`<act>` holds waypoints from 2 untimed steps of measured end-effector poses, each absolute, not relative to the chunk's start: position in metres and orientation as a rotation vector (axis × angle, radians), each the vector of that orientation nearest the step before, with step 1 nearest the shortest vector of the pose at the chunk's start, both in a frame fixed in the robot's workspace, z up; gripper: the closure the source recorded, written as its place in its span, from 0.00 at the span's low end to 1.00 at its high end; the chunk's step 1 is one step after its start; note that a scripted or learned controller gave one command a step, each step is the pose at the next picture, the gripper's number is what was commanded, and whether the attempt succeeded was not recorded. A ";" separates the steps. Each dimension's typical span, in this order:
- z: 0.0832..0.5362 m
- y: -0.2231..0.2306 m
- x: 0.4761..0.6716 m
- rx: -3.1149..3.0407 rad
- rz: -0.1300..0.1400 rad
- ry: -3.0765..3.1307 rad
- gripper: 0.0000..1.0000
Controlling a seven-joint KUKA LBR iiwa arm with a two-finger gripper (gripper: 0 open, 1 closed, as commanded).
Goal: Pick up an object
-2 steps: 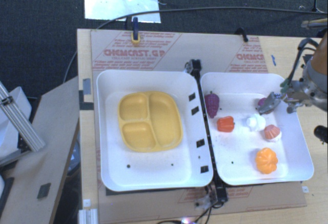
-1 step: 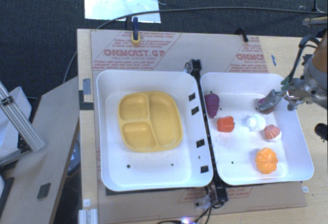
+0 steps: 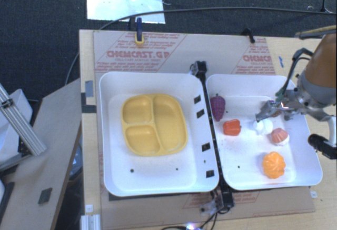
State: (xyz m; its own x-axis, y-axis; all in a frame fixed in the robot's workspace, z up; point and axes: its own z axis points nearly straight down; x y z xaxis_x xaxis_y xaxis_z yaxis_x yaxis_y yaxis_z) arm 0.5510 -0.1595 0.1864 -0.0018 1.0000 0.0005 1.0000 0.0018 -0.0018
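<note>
A small white object [image 3: 263, 127] lies in the right bin [image 3: 247, 82], and the tool [image 3: 266, 114] sits just above it, at or near touching; whether the tool is apart or together cannot be told. Just right of the white object is a pink-and-white piece [image 3: 280, 136]. To its left lie a red pepper [image 3: 232, 127] and a purple fruit [image 3: 217, 106]. An orange fruit [image 3: 274, 165] sits nearer the front. The left bin [image 3: 113, 171] holds a yellow divided tray [image 3: 154, 123].

The grey arm [image 3: 316, 84] reaches in from the right, orange band above the wrist, gripper [image 3: 265, 114] angled down and leftward, low over the right bin.
</note>
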 end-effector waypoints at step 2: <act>0.082 -0.164 0.549 -2.218 0.001 -2.222 0.00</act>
State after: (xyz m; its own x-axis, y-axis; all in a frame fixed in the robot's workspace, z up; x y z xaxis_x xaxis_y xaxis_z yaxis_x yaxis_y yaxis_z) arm 0.5492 -0.1638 0.0823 -0.0015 1.0000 0.0008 1.0000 0.0015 -0.0018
